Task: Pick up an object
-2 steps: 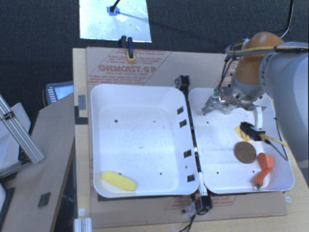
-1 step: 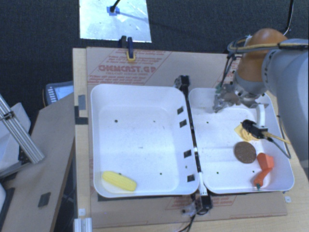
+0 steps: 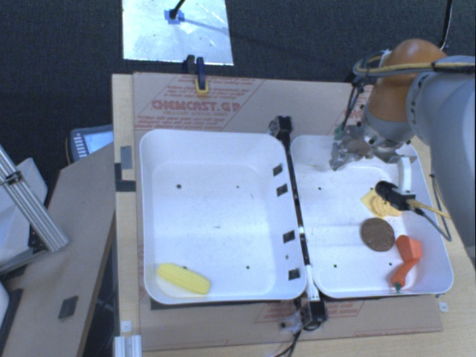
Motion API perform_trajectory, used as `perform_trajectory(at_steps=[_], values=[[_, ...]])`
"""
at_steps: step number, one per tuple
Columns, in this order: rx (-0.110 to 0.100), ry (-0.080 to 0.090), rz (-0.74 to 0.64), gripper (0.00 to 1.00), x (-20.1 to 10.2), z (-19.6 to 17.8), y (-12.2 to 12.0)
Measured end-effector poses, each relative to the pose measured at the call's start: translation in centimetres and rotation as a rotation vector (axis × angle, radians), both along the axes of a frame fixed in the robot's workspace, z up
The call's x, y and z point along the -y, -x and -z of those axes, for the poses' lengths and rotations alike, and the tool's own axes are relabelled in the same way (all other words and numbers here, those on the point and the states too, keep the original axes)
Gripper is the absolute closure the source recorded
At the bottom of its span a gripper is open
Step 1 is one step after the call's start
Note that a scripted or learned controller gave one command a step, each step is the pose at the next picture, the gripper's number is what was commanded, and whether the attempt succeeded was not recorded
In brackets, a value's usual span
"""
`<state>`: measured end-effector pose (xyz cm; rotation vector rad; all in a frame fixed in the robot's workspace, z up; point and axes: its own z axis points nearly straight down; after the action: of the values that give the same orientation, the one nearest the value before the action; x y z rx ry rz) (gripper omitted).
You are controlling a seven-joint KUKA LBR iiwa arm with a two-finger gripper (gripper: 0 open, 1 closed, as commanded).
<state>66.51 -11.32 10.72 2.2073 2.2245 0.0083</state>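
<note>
Gripper (image 3: 343,155) at right bin's (image 3: 335,222) 11 o'clock, grip state cannot be told; brown disc (image 3: 378,234), perhaps a cookie, toward 5 o'clock.

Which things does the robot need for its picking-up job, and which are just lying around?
For the job:
gripper
orange toy carrot
brown disc
flat yellow piece
yellow toy corn cob
left bin
right bin

Just lying about:
cardboard sheet
shiny sheet
yellow clamp
metal rail
</note>
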Motion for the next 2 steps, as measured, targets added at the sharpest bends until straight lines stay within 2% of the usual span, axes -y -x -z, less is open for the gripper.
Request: perform_trajectory(at_steps=[1, 2], values=[[0.004, 0.0, -0.001, 1.0, 0.0, -1.1, -0.1], [-0.009, -0.002, 0.002, 1.0, -2.1, 2.4, -0.4]])
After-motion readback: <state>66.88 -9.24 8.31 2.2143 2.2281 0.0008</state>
